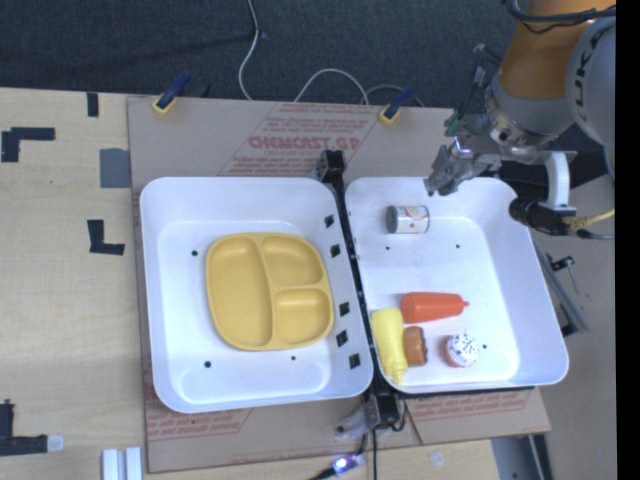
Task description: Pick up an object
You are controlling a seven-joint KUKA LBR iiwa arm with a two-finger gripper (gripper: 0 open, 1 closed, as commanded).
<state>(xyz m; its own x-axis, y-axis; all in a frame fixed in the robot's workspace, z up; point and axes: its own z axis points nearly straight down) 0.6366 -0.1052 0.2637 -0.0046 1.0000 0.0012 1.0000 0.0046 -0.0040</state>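
Approach seems the step in hand: the hand [441, 182] hovers at the right bin's [520, 268] far rim, gripping nothing; whether it is open I cannot tell. The small can [408, 219] lies on its side just beside it. Next move likely calls for descending onto it; open floor surrounds it.

2 white bins [170, 268]; 1 yellow tray [268, 290]; 1 can [408, 219]; 4 toy foods [433, 307].
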